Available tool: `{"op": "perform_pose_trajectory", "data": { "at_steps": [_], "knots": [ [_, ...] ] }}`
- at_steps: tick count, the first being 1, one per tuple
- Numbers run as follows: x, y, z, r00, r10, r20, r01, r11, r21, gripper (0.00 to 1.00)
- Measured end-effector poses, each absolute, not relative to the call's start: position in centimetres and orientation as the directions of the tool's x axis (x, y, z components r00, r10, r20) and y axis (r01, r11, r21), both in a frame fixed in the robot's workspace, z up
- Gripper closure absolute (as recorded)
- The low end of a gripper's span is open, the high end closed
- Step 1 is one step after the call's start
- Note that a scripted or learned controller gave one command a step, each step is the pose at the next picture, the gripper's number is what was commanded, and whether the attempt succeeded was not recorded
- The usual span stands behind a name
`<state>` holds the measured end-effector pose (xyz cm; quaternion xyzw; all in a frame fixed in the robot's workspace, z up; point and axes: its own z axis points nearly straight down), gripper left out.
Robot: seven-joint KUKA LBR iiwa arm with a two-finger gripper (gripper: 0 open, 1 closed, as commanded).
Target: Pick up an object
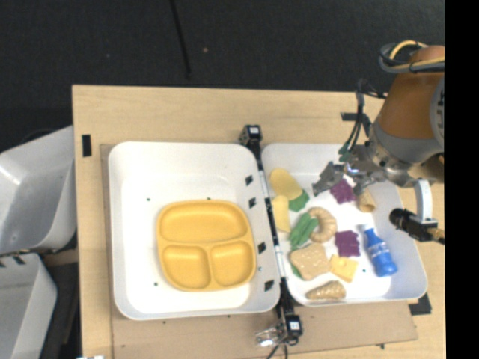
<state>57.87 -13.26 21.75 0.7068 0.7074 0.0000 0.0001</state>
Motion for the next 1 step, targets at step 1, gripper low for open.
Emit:
{"op": "perform_pose_trajectory", "data": {
  "at_steps": [1],
  "knots": [
    [54.36, -12.84, 11.74, 0.000, 1.000, -0.003, 1.000, 0.000, 0.010, 0.00]
  ]
}}
